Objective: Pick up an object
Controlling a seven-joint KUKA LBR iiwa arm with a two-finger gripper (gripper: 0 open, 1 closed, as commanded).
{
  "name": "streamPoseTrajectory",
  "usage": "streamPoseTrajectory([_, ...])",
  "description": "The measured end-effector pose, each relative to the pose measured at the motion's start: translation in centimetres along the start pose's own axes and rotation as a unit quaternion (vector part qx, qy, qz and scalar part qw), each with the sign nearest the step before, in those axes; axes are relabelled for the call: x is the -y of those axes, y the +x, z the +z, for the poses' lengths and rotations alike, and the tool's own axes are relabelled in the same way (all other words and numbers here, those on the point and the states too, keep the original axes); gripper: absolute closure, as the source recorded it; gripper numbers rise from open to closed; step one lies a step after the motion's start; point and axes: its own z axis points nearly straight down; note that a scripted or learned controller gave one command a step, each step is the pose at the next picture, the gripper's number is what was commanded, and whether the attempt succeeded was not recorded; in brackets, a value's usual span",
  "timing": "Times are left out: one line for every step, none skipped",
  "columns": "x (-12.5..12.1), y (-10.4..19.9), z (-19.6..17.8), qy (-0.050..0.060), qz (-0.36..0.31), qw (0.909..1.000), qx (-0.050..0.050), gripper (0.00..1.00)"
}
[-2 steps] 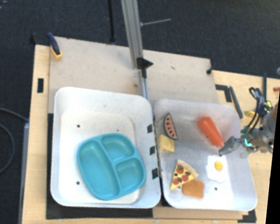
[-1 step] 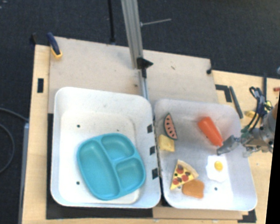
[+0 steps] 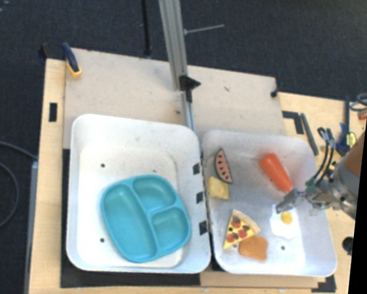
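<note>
Your desk (image 3: 144, 89) carries 2 shallow white bins side by side. The left bin (image 3: 92, 139) holds a teal divided plate (image 3: 146, 218) with 3 compartments. The right bin (image 3: 309, 256) holds every small candidate for the pick.

The grey arm (image 3: 343, 188) reaches in from the right edge of the view, and its claw (image 3: 287, 204) hangs low over the right bin, just above a toy fried egg (image 3: 284, 224). You cannot tell from this angle whether the claw stands apart or together, and nothing is seen caught in it.

An orange carrot-like piece (image 3: 276, 171) lies near the claw, up and to its left. A pizza slice (image 3: 240, 230) and an orange nugget-like lump (image 3: 253, 248) sit touching each other just left of the egg. A watermelon wedge (image 3: 224, 165) and a yellow chunk (image 3: 218, 189) rest against the bin's left wall.

Expect trouble if the claw drops on the egg: it looks flat and thin, so the tips would likely scrape the bin floor or slide over it and come up with nothing. A descent slightly off to the left could nudge the pizza slice and lump instead. The carrot looks rounded and may roll away from an off-centre pinch.
</note>
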Motion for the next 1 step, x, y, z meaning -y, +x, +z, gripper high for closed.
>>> streamPoseTrajectory([0.58, 0.23, 4.42, 0.000, 0.000, 1.0000, 0.000, 0.00])
